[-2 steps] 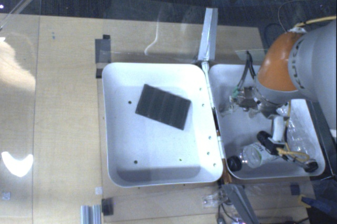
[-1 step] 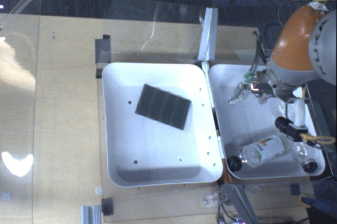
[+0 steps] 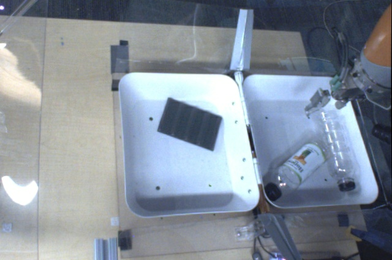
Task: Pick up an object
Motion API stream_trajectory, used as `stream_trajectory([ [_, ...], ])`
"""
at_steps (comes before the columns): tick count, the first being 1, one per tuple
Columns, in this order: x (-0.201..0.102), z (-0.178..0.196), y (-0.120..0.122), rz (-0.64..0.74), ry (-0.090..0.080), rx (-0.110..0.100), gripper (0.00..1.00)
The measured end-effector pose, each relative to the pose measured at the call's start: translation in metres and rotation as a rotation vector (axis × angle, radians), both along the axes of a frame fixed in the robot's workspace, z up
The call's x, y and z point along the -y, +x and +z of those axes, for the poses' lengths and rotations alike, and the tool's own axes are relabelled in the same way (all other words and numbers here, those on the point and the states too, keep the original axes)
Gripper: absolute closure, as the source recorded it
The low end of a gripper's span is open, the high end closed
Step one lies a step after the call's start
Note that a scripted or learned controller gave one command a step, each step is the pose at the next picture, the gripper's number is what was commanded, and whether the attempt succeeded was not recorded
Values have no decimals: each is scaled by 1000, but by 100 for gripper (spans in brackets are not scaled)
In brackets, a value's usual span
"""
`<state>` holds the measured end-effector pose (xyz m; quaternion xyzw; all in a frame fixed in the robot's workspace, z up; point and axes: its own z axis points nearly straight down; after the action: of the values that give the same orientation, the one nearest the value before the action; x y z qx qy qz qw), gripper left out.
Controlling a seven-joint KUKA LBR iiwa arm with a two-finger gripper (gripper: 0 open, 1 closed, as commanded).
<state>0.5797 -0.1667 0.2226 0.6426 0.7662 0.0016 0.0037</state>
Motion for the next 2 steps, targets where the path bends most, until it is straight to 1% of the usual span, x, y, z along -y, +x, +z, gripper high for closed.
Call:
stream_trajectory([
  [1,25,-89,-17,23,-3,39,0],
  [2,1,-70,0,163,0,0,0],
])
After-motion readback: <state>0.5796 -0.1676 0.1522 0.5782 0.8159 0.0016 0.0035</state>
